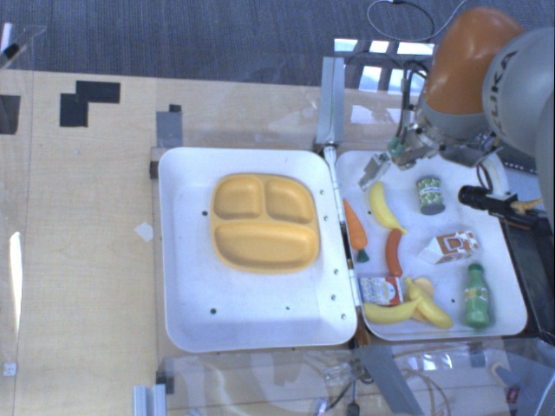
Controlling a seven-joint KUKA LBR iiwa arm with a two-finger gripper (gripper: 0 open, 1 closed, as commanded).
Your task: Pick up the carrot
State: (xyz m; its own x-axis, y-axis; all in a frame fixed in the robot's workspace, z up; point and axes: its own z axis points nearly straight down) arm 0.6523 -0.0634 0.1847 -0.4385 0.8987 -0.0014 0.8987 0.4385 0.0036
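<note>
My arm (486, 68) reaches in over the far right corner of the right bin (519, 319). That bin is my landmark. To its left, touching along the shared rim, sits the left bin (186, 319), holding a yellow divided tray (264, 221) with bare white floor all around it. My gripper (381, 165) hangs over the right bin's far left part, its fingers spread apart with nothing between them. The carrot (354, 225) lies along the right bin's left wall, close against the rim, just below my gripper. Just right of it lie a banana (384, 206) and a red sausage (394, 251). Another banana (395, 311) crowds the near left corner. The green bottle (475, 295) stands near the right wall.
</note>
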